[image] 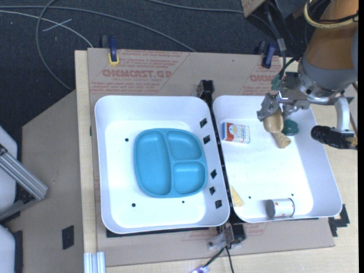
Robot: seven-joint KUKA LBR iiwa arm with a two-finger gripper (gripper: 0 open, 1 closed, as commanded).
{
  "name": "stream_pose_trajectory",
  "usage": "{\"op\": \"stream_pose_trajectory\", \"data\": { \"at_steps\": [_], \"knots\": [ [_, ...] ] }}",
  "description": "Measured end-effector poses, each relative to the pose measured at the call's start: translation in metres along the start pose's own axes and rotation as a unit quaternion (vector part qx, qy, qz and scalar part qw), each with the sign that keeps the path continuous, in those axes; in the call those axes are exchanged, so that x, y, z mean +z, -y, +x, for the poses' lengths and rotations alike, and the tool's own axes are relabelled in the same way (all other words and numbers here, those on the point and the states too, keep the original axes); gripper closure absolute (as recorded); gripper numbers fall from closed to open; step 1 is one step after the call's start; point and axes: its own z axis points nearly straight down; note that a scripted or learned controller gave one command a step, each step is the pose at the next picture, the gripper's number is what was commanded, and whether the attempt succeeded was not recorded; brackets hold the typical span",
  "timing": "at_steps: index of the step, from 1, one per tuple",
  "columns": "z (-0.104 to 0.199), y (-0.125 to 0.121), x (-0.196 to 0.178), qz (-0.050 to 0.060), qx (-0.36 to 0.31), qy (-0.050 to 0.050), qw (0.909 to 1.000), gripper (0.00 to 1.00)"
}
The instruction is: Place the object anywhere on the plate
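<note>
open lanes in both bins, clutter along the right bin's edges

the blue plate (169, 162) sits in the middle of the left bin (108, 152) with bare white floor all round it and nothing standing on its three compartments. in the right bin (318, 169) the broad central floor is free; a small carton (236, 132) lies near the upper left, a tan piece (278, 131) and a teal piece (290, 127) crowd the upper right under the gripper (272, 108), a small cylinder (280, 207) lies by the near rim, and a yellow scrap (235, 197) sits at the lower left. black clips (211, 169) line the divide between the bins.
</note>
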Motion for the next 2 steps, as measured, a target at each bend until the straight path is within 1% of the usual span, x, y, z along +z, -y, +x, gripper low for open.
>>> {"op": "stream_pose_trajectory", "data": {
  "at_steps": [1, 2],
  "knots": [
    [0.057, -0.01, 0.015, 0.003, 0.0, -0.001, 1.0, 1.0],
    [0.102, -0.031, 0.033, 0.001, 0.001, 0.0, 1.0, 1.0]
  ]
}}
